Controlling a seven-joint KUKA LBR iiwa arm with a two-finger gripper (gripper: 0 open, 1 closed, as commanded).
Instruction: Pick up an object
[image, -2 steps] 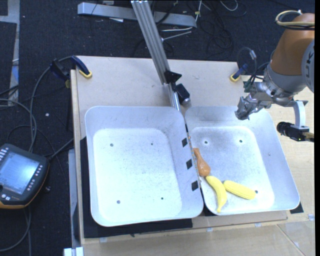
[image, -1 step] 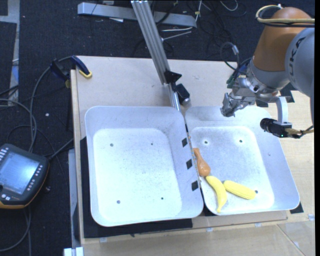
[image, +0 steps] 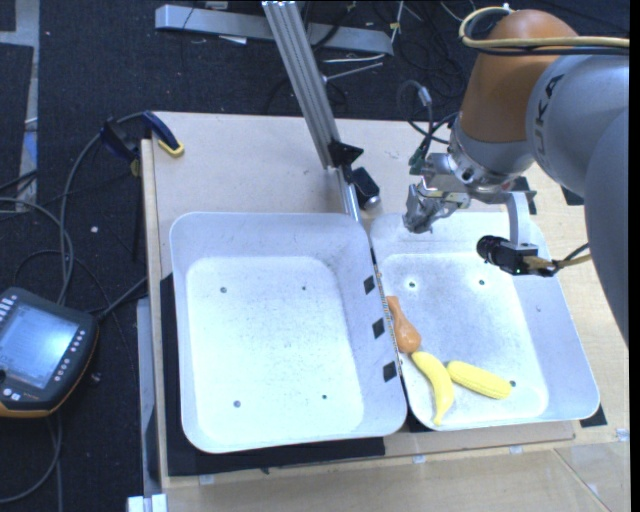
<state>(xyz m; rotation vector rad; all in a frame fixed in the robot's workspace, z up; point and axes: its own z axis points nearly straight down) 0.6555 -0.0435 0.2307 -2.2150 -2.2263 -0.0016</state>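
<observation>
Bench (image: 250, 170) of pale wood bears two white bins (image: 270, 330) at frame centre; dark floor, cables, pendant (image: 40, 345) lower left. Gripper (image: 425, 215) upper right, jaw state unclear.

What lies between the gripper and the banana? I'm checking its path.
Bare white bin floor separates the gripper from the banana in the camera view.

Grey arm (image: 590, 110) reaching from right, wrist bent down, gripper (image: 422, 217) low
</observation>
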